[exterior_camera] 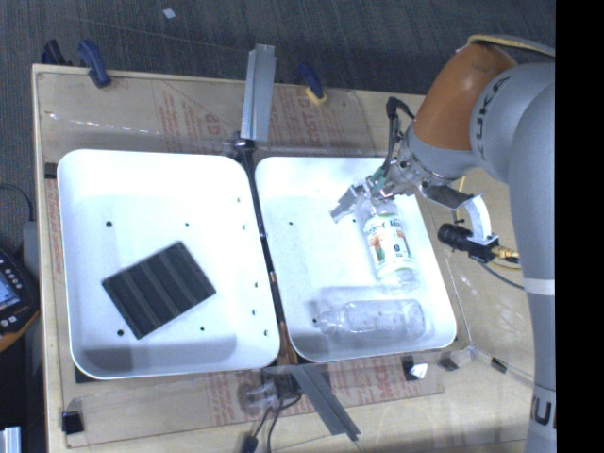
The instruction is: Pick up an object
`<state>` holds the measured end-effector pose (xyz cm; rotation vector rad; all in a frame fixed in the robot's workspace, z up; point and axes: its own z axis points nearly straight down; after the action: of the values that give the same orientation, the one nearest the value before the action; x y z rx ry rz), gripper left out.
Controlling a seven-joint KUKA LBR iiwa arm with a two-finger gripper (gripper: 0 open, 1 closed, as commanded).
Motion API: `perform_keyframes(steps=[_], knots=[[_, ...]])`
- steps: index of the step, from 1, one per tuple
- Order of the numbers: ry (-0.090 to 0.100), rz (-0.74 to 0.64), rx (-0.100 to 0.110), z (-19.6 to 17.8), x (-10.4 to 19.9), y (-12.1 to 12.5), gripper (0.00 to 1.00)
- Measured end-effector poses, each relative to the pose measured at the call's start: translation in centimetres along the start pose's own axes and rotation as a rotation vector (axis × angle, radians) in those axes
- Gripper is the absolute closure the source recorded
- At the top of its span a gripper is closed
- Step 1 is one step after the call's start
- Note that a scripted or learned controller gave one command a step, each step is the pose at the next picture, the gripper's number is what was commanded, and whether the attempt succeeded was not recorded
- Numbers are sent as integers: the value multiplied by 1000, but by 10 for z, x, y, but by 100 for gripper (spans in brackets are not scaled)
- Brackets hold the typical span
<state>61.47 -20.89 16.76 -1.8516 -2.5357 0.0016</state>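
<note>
Two things lie in the right bin (293,253). One is a clear spray bottle (390,245) with a colourful label, its grey trigger head pointing to the back left. The other is a clear plastic bottle (370,317) on its side along the front wall. My gripper (376,194) hangs low over the spray bottle's neck, right at the trigger head, with the arm reaching in from the right. A black ribbed flat pad (159,288) rests at a slant in the left bin (85,187).
A metal divider post (257,92) rises at the back between the bins. Blue clamps (92,61) grip the bench's far edge. A dark device (11,291) sits off the bench at the left.
</note>
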Motion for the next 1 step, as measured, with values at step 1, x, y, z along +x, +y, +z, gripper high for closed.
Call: perform_keyframes(steps=[1], knots=[[-3, -63, -3, -5, -3, 13, 0]])
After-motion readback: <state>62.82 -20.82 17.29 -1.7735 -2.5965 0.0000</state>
